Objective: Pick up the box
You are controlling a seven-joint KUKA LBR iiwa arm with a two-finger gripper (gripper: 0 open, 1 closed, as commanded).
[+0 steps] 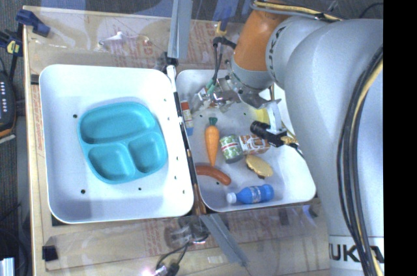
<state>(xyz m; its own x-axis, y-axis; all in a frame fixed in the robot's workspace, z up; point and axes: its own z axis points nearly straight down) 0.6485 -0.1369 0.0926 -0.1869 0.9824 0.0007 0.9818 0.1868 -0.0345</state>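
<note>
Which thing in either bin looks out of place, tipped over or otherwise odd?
Nothing looks spilled or damaged. In the right bin the small blue bottle and the can lie on their sides, jumbled with a carrot and a sausage. The blue tray sits flat in the left bin.

The scene is evenly and brightly lit from above. Mild glare is noted on the white bins (58, 82). Small items are rendered softly, without crisp detail.
</note>
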